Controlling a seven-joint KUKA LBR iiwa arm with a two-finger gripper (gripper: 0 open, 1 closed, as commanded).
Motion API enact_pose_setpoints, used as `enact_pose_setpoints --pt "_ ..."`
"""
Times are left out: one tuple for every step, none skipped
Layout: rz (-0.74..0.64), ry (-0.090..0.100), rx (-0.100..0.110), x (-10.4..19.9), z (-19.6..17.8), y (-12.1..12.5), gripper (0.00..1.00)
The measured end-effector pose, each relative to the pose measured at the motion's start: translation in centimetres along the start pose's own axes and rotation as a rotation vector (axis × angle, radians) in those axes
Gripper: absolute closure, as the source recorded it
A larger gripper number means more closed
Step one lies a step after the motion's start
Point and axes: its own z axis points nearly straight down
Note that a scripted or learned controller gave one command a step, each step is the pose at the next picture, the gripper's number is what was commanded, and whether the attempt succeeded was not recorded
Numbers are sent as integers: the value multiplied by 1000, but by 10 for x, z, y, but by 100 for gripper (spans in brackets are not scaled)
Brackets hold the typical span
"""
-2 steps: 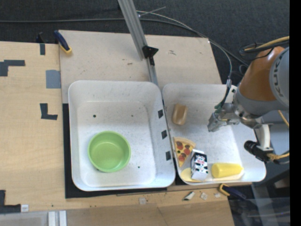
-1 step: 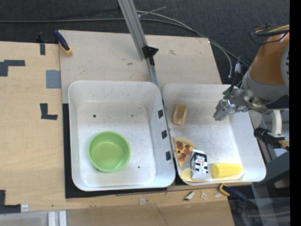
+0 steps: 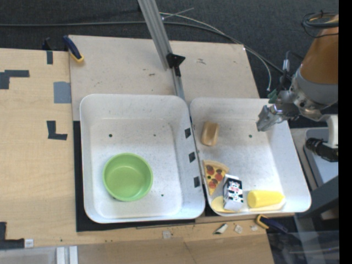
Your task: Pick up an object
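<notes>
The gripper (image 3: 266,120) hangs at the right bin's (image 3: 286,147) two o'clock edge, carrying nothing I can see, while the bread (image 3: 209,133) lies off at nine o'clock, so a straight drop would likely hit bare floor

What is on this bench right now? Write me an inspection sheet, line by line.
Surface: wooden bench, grey tape patches.
Job's things: right bin holds bread piece, pizza slice, black-and-white box, yellow block.
Clutter: green bowl in left bin; small scraps at front edge.
Grippers: claw over right bin's far right corner, holding nothing visible.
Cables: thin cables behind the bins.
Surroundings: slanted metal pole.
</notes>
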Motion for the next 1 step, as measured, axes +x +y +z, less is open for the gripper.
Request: enact_pose_setpoints --pt "-3 2 6 47 -2 -12 100"
